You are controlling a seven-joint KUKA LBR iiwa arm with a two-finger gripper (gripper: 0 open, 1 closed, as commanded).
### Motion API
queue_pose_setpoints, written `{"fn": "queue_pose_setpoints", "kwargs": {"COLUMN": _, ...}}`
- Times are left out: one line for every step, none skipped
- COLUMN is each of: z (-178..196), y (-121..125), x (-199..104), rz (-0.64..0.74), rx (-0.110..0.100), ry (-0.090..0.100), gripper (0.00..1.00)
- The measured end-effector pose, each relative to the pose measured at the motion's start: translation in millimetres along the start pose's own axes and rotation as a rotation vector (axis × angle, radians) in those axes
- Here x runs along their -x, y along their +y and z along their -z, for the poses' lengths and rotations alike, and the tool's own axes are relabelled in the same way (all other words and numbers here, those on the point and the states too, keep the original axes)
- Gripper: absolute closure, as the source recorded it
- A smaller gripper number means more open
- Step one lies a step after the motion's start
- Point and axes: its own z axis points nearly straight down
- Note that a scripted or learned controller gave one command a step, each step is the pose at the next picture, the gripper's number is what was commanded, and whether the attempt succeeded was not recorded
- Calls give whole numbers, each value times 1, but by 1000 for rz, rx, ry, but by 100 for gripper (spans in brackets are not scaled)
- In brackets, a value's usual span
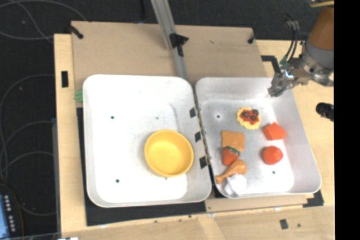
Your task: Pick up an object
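While the arm (322,42) reached in from 3 o'clock, its end effector (277,87) hung over the right bin's (304,177) rim at about 1 o'clock. Nothing showed between its tips; whether it was released or clenched I could not tell.

Right bin contents:
- small tart (249,117) with dark berries, near centre, toward 12 o'clock
- red block (274,132), at 4 o'clock from the tart
- red ball (272,155), just at 6 o'clock of the block
- toast slice (233,139), at 7 o'clock from the tart
- strawberry (229,155), touching the toast's lower edge
- drumstick (232,170) against the strawberry, with a white piece (237,183) at the 6 o'clock rim

All lay well apart from the end effector.

Left bin (112,98): a yellow bowl (168,153), upright, toward 5 o'clock. Both bins sat side by side on the surface (124,42).
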Motion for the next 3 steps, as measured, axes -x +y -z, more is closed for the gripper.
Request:
{"fn": "queue_pose_setpoints", "kwargs": {"z": -5, "y": -2, "x": -52, "rz": 3, "rx": -5, "ry": 2, "gripper": 100}}
{"fn": "queue_pose_setpoints", "kwargs": {"z": 1, "y": -12, "x": -103, "rz": 4, "rx": -5, "ry": 3, "gripper": 100}}
{"fn": "queue_pose_setpoints", "kwargs": {"z": 11, "y": -8, "x": -166, "rz": 6, "rx": -3, "ry": 4, "gripper": 100}}
